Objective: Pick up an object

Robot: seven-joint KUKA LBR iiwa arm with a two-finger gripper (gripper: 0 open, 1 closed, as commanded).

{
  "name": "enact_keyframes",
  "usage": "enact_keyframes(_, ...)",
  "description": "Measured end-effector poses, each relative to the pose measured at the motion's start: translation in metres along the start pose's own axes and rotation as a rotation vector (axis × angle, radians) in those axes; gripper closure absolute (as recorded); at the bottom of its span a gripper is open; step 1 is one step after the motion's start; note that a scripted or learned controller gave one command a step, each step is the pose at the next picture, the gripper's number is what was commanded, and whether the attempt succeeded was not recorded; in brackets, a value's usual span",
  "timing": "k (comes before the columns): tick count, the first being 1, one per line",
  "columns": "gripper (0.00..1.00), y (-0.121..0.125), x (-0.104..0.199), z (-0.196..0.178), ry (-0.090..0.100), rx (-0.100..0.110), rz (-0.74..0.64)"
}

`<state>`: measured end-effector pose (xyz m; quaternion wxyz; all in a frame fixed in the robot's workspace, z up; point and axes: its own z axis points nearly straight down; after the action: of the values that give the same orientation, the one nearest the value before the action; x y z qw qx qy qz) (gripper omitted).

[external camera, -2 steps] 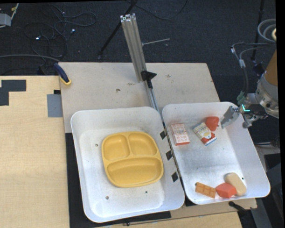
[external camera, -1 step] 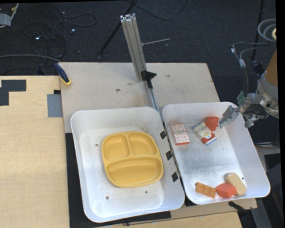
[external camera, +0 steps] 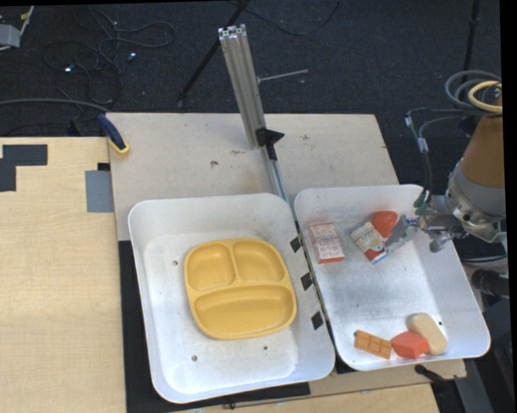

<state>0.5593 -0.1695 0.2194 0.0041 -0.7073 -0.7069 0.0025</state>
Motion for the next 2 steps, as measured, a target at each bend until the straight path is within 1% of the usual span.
enact_keyframes(1,0.0,0.004,0.007,0.049,0.0,-0.001,0.002)
enact_keyframes(2,0.0,0.008,0.004,0.111,0.0,-0.001,0.0)
